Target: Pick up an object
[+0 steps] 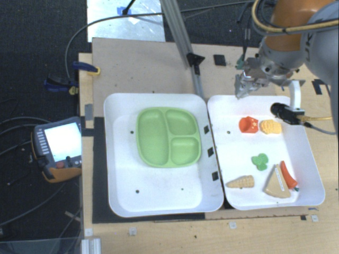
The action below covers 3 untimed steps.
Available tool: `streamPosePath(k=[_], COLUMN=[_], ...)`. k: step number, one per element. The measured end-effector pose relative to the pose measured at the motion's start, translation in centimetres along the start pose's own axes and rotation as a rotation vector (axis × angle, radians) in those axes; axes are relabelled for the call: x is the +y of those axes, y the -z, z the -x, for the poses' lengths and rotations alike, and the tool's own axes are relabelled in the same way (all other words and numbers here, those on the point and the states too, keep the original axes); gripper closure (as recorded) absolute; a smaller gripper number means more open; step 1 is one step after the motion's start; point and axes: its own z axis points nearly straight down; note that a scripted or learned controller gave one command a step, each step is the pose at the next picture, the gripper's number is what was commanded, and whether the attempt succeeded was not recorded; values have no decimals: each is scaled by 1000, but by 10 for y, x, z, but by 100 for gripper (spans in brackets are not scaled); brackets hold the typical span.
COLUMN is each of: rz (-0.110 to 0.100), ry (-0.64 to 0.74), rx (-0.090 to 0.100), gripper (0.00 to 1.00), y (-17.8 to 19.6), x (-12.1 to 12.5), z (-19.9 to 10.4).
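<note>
A tan worktop (143,62) on dark carpet (32,36) bears two white bins. The right bin (233,157) holds toy foods (249,125); the claw (243,86) hovers over its back rim, grip unclear. No writing is legible.

The arm (312,20) is grey, with a rounded orange band (296,9) above the wrist. Yellow and black cables (265,15) loop beside it. The hand (244,86) is silvery metal, with a white bracket (295,94) nearby.
</note>
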Motion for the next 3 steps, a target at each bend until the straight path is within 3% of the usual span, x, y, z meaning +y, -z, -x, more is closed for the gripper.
streamPosePath(k=[3], rz=[0], ry=[3], rx=[2], gripper=[100], y=[3], x=[-30], z=[-157])
